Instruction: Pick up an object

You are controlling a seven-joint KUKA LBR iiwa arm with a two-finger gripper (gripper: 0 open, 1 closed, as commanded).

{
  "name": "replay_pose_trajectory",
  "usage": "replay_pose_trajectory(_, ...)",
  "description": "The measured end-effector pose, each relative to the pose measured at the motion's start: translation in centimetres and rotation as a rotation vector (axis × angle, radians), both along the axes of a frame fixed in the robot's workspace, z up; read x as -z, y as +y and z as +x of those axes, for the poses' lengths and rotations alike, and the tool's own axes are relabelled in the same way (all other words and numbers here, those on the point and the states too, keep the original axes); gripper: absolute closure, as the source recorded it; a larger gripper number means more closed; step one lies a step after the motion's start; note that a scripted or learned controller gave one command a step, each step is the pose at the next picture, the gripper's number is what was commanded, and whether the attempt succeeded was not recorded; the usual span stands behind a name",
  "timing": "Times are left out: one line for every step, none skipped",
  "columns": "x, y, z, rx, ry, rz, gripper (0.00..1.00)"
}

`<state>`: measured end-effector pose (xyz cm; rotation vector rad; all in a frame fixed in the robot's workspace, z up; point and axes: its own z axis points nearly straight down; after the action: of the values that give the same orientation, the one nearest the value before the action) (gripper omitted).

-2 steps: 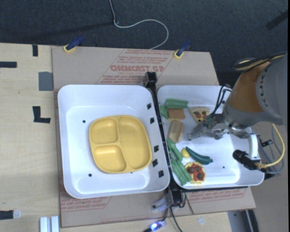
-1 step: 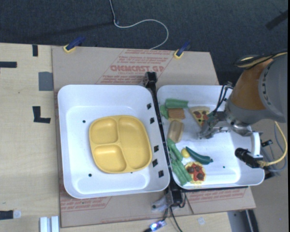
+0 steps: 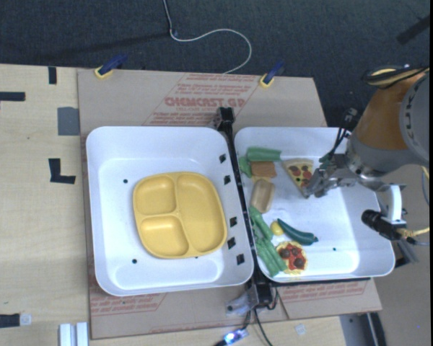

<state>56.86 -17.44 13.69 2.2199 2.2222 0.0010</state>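
Over the right bin (image 3: pixel 361 265), the claw (image 3: pixel 314 186) (grip state unclear) touches a pizza slice (image 3: pixel 299 171).

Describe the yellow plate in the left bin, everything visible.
The plate is pale yellow, looks like plastic, squarish with rounded corners, and is split into three compartments: two along the top and one at lower left. All three look bare. It lies flat, turned slightly, near the middle of the left bin, resting on the bin's floor and touching nothing else.
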Motion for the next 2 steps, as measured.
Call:
replay_pose_trajectory(-4.6,-0.6,-0.6,0.001,0.000,0.000,1.00)
replay_pose_trajectory(-9.0,-0.5,-0.5,-0.001,-0.002,-0.001,1.00)
